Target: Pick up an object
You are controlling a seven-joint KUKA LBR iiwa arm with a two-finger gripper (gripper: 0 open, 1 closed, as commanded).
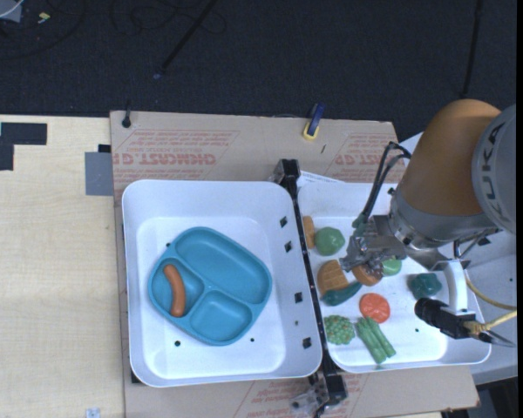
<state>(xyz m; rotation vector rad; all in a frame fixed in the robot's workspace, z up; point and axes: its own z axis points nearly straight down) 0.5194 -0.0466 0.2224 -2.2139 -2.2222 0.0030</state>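
Pale wood makes up the counter [44,259] at the 9 o'clock side of the view, with a sheet of brown cardboard [209,146] lying under two shallow white bins. In the left bin [148,207] rests a blue divided plate [218,286], and an orange sausage [175,288] lies in the plate's compartment toward 9 o'clock, running roughly from 12 to 6 o'clock. A black clip strip [301,259] joins the two bins along their shared edge. The right bin [331,194] holds a cluster of toy foods: a slim orange piece [309,232] sits against the bin's wall toward 9 o'clock, a round green fruit [329,240] lies just beside it, a tan bread-like piece [333,275] sits at 6 o'clock of that fruit, and a dark teal curved piece [342,294] touches the bread's lower edge. Toward the bin's 6 o'clock rim lie a broccoli floret [338,328] and, just beside it, a long green vegetable [376,340]; a red tomato [374,306] sits at 12 o'clock of that vegetable. The gripper [366,259] is down among these pieces, right over a brownish-orange object [368,276] that sits just beside the bread, but I cannot tell how far apart it stands or whether it has hold of anything. A teal piece [424,283] lies at 3 o'clock of the gripper. The grey arm with its orange band [453,159] comes in from 3 o'clock.
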